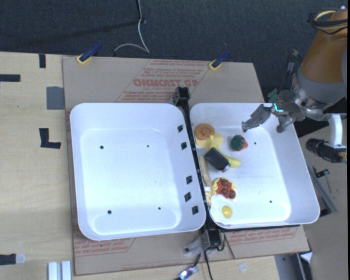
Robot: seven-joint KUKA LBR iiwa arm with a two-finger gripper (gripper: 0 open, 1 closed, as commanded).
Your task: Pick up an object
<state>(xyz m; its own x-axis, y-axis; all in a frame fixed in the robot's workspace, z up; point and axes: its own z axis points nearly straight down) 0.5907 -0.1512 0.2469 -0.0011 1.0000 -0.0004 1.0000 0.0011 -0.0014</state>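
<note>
Two dark grey fingers (254, 120) are seen spread apart, one reaching left toward about the middle of the right bin's far part and the other pointing down nearer the bin's right wall; nothing is held between them. The gripper (267, 120) hangs over the far right part of the right bin (291, 212), and above it the arm's wrist is carried by a rounded orange band (324, 54).

Just left of and below the left finger, a small round dark green object (239, 143) with a touch of red at its edge is found on the bin floor, apart from the finger. Further left, a tan, round, doughnut-like piece (203, 132) is set against a yellow lump, and below them a black block-shaped object (216, 159) lies at a slant across a pale yellow, banana-like shape (234, 163). Nearer the bin's front, a red and dark, knobbly item (224, 188) is placed, and at the front left corner a smooth yellow rounded piece (226, 211) is seen.

Both bins are shallow, smooth white trays with rounded corners; the left bin (81, 156) shows only small dark dots on its floor. They are borne by a brown cardboard sheet (157, 80) with red lettering, laid on the pale wood-grained worktop (23, 174).
</note>
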